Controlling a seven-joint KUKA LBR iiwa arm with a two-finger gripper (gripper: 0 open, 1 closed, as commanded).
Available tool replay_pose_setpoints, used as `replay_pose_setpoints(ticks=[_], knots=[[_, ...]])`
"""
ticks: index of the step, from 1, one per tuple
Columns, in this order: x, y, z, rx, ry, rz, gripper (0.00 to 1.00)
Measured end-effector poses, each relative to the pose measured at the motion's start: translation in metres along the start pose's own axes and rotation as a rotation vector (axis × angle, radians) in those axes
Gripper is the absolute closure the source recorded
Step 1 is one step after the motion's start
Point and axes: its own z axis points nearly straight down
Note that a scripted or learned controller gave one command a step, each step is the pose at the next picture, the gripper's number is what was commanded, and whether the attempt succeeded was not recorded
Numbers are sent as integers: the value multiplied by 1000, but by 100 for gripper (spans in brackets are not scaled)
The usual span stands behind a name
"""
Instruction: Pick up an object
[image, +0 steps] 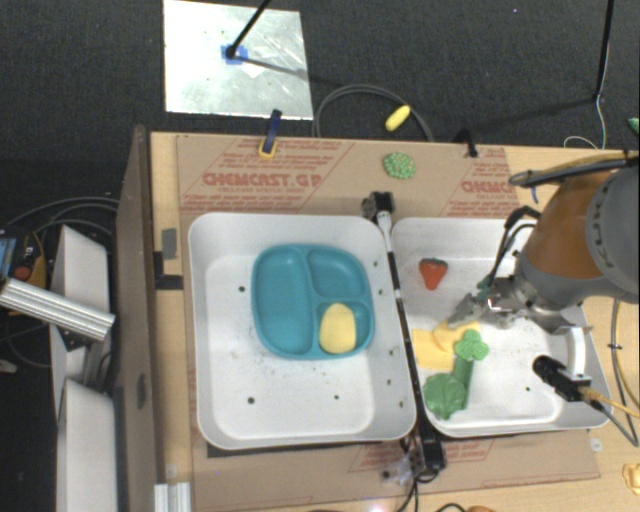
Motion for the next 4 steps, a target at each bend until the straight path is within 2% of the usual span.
replay_pose_setpoints(ticks=[1, 2, 3, 4], knots=[[23, -31, -1, -5, -1, 0, 0], [-35, 48, -2, -12, -6, -4, 0], [-66, 79, -2, -9, -4, -5, 0], [13, 25, 1, 2, 2, -7, 0]])
